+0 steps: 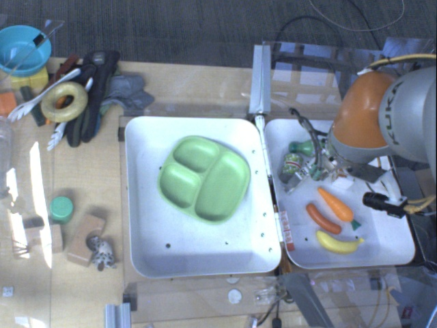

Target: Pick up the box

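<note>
My gripper [319,169] is low in the right bin [396,255], in its upper left part, under the grey arm and its orange band [365,111]. It sits right beside a crumpled green and white package [295,161], and I cannot tell whether they touch. The arm's bulk hides whatever lies below the wrist. A small tan box-like block [87,236] lies on the bench, left of the left bin [143,251].
An orange carrot [336,204], a red sausage [322,218] and a yellow banana [339,242] lie in the right bin below the gripper. A green divided plate [205,178] fills the middle of the left bin. Cups, utensils and a yellow ring [65,101] clutter the bench's left.
</note>
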Robot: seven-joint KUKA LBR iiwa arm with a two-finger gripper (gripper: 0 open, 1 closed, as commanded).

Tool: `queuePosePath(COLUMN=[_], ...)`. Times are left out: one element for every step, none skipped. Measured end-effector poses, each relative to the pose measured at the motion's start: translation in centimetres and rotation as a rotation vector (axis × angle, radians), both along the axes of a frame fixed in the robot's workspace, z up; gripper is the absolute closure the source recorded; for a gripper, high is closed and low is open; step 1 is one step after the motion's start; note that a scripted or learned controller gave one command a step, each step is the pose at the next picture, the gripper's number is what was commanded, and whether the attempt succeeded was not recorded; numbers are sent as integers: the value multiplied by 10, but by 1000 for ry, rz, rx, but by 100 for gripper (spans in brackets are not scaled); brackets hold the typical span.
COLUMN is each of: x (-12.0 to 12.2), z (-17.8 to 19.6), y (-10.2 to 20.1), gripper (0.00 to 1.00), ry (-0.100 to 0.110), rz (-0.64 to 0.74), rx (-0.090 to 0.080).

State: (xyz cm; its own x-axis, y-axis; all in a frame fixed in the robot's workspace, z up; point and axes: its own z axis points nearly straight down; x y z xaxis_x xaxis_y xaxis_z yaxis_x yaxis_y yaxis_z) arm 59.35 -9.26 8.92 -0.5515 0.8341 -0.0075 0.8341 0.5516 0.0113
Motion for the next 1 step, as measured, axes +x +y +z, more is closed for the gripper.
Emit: queuePosePath(x=[3], z=[13], y=[2], gripper=[100], ry=[-7], rz=[2], rx=[2])
